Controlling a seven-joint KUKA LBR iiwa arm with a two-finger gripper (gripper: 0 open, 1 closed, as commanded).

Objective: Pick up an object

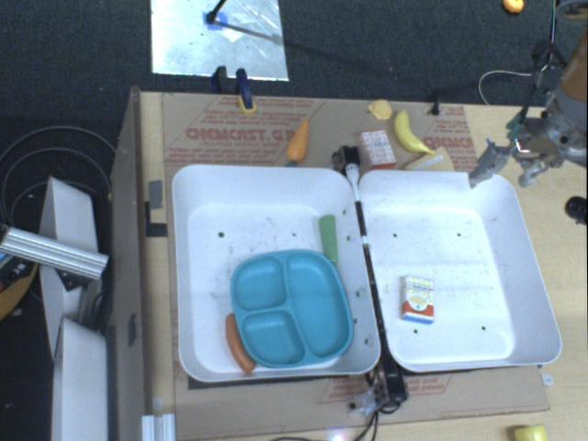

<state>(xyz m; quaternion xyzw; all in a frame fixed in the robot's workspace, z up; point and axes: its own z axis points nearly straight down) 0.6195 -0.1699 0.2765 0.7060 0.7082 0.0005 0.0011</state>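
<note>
Hovering w/ fingers spread, gripping nothing, tool (511, 164) sits above right bin's (533, 274) far right corner; small carton (418, 299) lies inside; blue divided tray (290, 307) fills left bin (207, 246).

— What sits in the left bin (197, 246)?

— A divided tray (289, 306) toward the near side. A sausage-shaped piece (239, 343) lies just beside its near-left corner, and a short stick (328, 238) stands off its far-right corner, close to the wall between the bins.

— And the right bin (496, 237)?

— A small carton (418, 299) in the near-left part.

— Behind the bins?

— On the board, a carrot (299, 140) behind the left bin; a small box (378, 147) and a banana (409, 132) behind the seam. My claw (508, 163) hangs over the right bin's far-right corner.
</note>
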